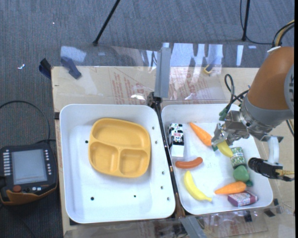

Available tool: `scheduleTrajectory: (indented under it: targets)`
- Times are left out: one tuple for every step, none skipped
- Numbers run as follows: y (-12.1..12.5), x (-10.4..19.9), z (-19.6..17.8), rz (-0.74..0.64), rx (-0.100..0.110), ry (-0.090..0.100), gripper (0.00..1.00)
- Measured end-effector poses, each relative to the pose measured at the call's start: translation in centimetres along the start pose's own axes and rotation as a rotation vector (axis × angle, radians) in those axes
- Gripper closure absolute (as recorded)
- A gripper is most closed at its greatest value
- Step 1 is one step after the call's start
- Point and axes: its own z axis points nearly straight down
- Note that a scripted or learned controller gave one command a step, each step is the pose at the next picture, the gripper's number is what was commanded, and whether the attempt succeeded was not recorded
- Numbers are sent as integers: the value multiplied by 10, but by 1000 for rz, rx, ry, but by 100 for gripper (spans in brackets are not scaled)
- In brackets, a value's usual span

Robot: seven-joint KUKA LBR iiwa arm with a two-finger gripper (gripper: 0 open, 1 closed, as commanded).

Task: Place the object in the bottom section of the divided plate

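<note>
Divided plate (120,147) in left bin (74,182) — gripper (222,139) over right bin (208,205).

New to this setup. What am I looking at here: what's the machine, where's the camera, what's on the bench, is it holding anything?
One camera looks down at a slant on a bench with two shallow white bins side by side. The left bin holds a yellow divided plate. The right bin holds toy food: two carrots, a banana, a sausage, a small cow-patterned carton, a green item and a small pink box.

The machine is a grey and orange robot arm reaching in from the right. Its hand is low over the right bin, right by a small yellow-green piece. I cannot tell whether it holds anything.

The goal is to get an object into the plate's bottom section. The device on the floor at left is a control pendant.
</note>
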Motion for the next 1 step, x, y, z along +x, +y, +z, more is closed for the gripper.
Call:
scheduleTrajectory:
  targets:
    - [24, 90, 40, -309, 0, 0, 100]
